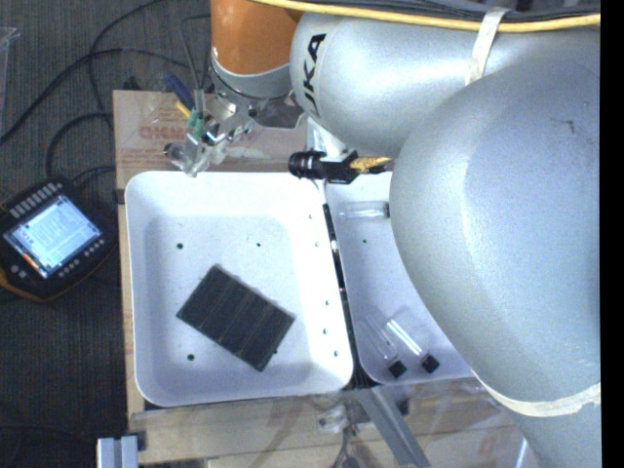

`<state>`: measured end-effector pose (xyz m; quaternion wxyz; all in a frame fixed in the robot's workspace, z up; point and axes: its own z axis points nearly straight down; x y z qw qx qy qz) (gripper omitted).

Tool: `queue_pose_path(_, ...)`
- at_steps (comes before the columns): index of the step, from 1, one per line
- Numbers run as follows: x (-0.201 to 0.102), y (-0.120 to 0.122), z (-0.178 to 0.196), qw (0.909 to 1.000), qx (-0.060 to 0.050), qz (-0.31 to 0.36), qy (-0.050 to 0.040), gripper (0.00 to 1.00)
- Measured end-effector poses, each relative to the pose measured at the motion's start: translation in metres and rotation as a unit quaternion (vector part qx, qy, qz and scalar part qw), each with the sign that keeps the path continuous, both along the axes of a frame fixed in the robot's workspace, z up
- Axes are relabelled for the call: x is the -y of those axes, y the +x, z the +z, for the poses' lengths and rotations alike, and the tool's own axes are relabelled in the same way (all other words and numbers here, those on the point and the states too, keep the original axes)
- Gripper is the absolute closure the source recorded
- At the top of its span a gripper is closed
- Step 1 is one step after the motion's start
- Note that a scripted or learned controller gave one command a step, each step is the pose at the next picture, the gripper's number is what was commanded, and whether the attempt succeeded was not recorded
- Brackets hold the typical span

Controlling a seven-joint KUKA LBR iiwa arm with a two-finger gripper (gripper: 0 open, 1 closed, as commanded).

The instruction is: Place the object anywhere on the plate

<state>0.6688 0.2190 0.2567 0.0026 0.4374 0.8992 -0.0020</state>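
A dark ribbed rectangular plate [235, 318] lies flat and turned at an angle in the left white bin [156, 261], toward its near side. My gripper [193, 150] hangs over the far left rim of that bin, well beyond the plate, below the orange band [253, 18]. Something small and green [195, 122] shows at the gripper's base; whether it is held I cannot tell. In the right bin [363, 261] a clear object [404, 337] with two small black pieces [397, 369] lies near the front, partly under the arm.
The big grey arm body [487, 213] covers most of the right bin. A black and gold fitting [322, 166] juts out above the wall between the bins. A teach pendant [54, 234] and cables lie on the floor at the left.
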Motion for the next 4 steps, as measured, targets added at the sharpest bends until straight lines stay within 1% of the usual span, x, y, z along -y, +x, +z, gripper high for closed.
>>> queue_pose_path(3,0.000,0.001,0.028,1.0000,0.003,0.000,-0.0035,1.00)
queue_pose_path(4,0.011,-0.012,0.177,0.9674,0.000,-0.253,0.0018,1.00)
